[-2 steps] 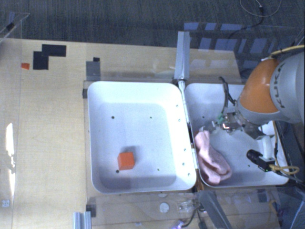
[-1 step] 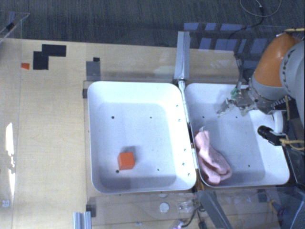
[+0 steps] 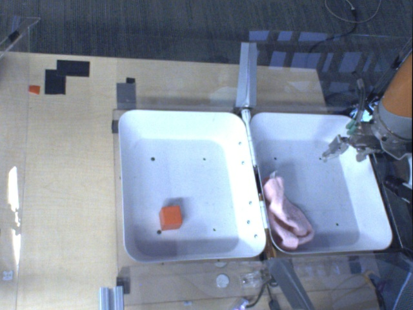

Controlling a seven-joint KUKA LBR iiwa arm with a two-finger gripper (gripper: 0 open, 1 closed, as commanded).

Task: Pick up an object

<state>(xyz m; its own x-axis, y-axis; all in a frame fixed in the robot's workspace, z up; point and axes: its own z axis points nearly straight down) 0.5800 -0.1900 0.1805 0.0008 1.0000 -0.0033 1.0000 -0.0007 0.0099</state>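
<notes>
Two white bins sat side by side on the worktop (image 3: pixel 64 192). The left bin (image 3: pixel 139 131) held one orange cube (image 3: pixel 171 217), low and left of centre, clear of every wall with open floor all round. The right bin (image 3: pixel 361 237) held one pink cloth (image 3: pixel 285 214), bunched against the left wall near the front corner; the rest of that floor lay bare. One gripper (image 3: pixel 335 148) hung over the right bin's upper right, well apart from the cloth, holding nothing. Fingers too small and blurred: cannot tell whether apart or together.
</notes>
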